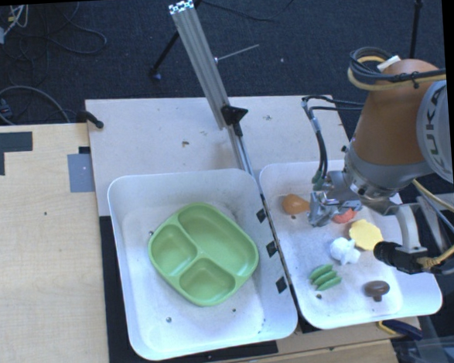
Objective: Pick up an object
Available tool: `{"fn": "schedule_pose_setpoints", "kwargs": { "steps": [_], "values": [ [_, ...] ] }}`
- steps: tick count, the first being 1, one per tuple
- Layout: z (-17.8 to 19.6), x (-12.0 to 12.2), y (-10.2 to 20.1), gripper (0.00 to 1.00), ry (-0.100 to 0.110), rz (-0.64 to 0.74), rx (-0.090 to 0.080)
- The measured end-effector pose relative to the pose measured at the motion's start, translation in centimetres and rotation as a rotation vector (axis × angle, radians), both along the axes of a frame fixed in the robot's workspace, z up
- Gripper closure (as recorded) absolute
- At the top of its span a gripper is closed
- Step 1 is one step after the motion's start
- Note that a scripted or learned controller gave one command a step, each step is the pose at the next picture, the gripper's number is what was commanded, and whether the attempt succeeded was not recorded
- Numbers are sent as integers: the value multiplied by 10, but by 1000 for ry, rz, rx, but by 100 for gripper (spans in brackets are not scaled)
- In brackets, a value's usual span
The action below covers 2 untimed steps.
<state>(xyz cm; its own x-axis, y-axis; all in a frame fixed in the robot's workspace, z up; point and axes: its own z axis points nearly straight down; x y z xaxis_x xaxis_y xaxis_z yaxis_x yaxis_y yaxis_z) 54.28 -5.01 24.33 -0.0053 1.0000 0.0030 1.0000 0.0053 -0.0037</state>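
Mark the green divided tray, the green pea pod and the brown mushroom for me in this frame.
green divided tray (203,253): camera view, on the ridge between its compartments.
green pea pod (324,277): camera view, middle of the pod.
brown mushroom (375,288): camera view, on its cap.

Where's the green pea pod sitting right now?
The green pea pod lies in the right bin, toward its front edge, just below the small white object and left of the brown mushroom-like piece.

The arm (397,126) reaches in from the right, tool (319,215) pointing down.
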Motion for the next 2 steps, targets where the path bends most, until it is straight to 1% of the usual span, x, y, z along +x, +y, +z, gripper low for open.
{"fn": "schedule_pose_setpoints", "kwargs": {
  "steps": [1, 2],
  "values": [
    [0, -16, 44, 100, 1, -1, -1],
    [-4, -29, 106, 100, 2, 0, -1]
  ]
}}
